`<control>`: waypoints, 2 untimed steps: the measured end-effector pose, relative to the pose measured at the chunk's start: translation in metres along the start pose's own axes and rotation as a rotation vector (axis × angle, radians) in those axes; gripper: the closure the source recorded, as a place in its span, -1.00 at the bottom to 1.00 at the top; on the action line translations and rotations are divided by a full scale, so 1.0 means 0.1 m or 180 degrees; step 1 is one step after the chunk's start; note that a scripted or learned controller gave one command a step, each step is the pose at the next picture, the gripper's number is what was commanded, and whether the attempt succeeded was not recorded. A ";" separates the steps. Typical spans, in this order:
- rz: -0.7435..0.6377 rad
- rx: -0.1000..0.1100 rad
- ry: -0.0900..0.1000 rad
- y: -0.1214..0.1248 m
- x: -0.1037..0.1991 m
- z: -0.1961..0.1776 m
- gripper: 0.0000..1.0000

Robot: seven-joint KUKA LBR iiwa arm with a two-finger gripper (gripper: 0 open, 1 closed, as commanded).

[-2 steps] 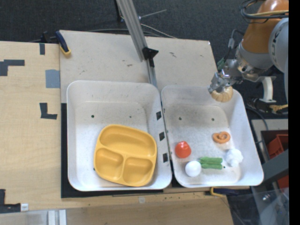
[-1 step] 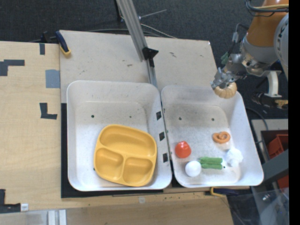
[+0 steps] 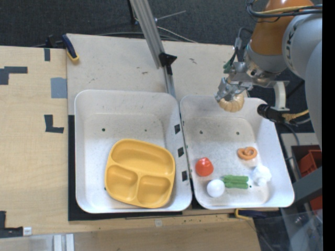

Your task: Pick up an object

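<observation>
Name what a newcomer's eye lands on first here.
The yellow divided tray in the left bin stands out most. Next comes the grey arm's orange band at top right, with the gripper above the right bin's far edge, holding a tan object.

Two shallow white bins are counted on the bench: a left bin (image 3: 84, 140) and a right bin (image 3: 272, 140). One yellow divided tray (image 3: 140, 172), with three compartments, is seen in the left bin. Five small things are counted in the right bin, toward its 6 o'clock side: one red piece (image 3: 204, 167), one white ball (image 3: 215, 187), one green piece (image 3: 235, 181), one orange ring-shaped piece (image 3: 247, 153) and one whitish lump (image 3: 260, 174). One tan rounded thing (image 3: 232, 103) is seen at the right bin's 12 o'clock rim, under the one gripper (image 3: 229, 94).
</observation>
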State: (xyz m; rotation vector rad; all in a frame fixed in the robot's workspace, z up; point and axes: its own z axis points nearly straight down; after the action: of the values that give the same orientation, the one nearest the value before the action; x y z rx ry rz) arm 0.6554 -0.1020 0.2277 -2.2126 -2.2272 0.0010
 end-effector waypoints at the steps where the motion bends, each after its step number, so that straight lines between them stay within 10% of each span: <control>1: -0.0004 -0.0001 0.0003 0.02 0.64 -0.03 1.00; 2: 0.0002 0.0005 -0.0001 -0.08 1.15 0.08 1.00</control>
State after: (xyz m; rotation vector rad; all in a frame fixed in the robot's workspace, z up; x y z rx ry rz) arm 0.6469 0.0134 0.2203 -2.2126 -2.2260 0.0030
